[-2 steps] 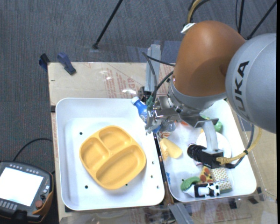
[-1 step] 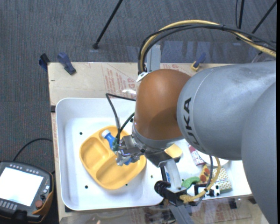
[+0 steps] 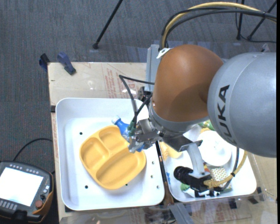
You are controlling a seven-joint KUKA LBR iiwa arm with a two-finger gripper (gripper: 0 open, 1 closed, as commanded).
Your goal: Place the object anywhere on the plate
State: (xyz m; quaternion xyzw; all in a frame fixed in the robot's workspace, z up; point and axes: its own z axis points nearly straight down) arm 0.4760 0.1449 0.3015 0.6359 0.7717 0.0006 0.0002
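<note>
The blue object (image 3: 121,124) sits at the upper right rim of the yellow plate (image 3: 107,164), with a small white part at its upper left end. It is pressed close against the gripper (image 3: 136,139), and a further patch of blue shows just below the gripper over the plate's edge. Whether the gripper has hold of the object, and how wide it stands, cannot be told from this angle, since the wrist hides the contact.

At the far left, on the grey carpet (image 3: 37,22), lies a handheld control screen (image 3: 18,188) with a pale display and an orange edge. Above it, at the bench's back left corner, a black clamp (image 3: 44,59) and a blue clamp (image 3: 66,63) grip the brown bench top (image 3: 93,80).

The left bin (image 3: 67,171) holds the plate, which lies tilted on a diagonal across the bin floor. The plate has three compartments, two smaller ones toward its upper left and a larger one toward its lower right, and all three look bare.

The gripper hangs over the plate's upper right edge, near the wall shared by the two bins. Above it bulges the orange band (image 3: 182,83), and the grey arm (image 3: 242,106) stretches off to the right, covering much of the right bin (image 3: 245,183). In that bin a white round thing (image 3: 218,152) shows below the arm, and just below it lies a small patterned thing (image 3: 218,173) too blurred to name.
</note>
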